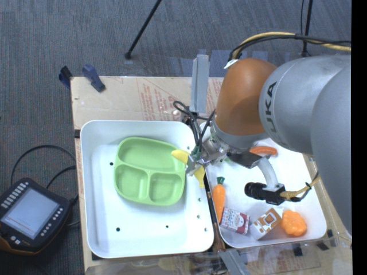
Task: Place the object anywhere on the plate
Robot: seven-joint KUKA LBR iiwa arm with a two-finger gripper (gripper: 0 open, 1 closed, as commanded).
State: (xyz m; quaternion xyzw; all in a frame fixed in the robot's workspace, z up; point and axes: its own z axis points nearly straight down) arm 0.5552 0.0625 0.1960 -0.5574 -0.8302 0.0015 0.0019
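In the left shallow white bin (97, 222) lies the light-green plastic plate with three compartments (150, 171), and nothing rests on it yet. At its right rim the two-finger gripper (194, 162) is closed on a yellow banana-like object (181, 156), one end at the plate's edge and the other (199, 175) hanging over the divide between the bins; so the carry looks nearly finished, with release over the plate left. In the right bin (312, 211) lie a carrot (219, 195) and small cartons (235, 220).
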